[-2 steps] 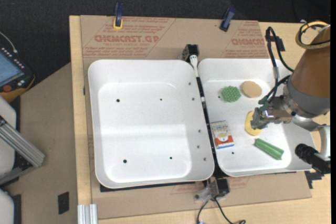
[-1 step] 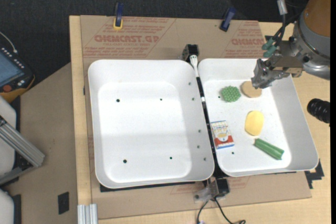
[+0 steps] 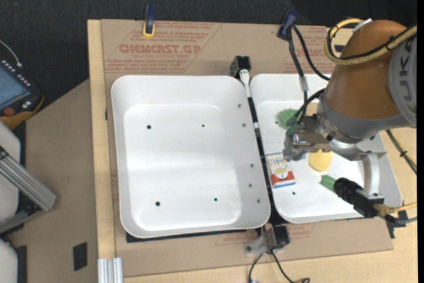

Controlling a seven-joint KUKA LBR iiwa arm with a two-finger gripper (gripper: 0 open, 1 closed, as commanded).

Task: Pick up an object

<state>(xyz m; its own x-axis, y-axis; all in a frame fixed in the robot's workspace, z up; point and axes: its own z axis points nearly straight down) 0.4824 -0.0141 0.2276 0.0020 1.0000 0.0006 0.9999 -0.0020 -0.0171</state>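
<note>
Judging by the gripper [image 3: 296, 142] hanging low in the right bin [image 3: 311, 212], between a green piece [image 3: 287, 118] and a yellow lump [image 3: 320, 160], we thought it best to centre over one of them, clear of the wall, before closing. We could not tell whether it was spread or pressed together. We counted two bins on the tabletop [image 3: 165, 43], the left bin [image 3: 179, 162] included. All in the right bin were one printed card [image 3: 282, 177], one yellow lump and one green piece, perhaps a second green bit [image 3: 327, 181] nearer the front.
</note>
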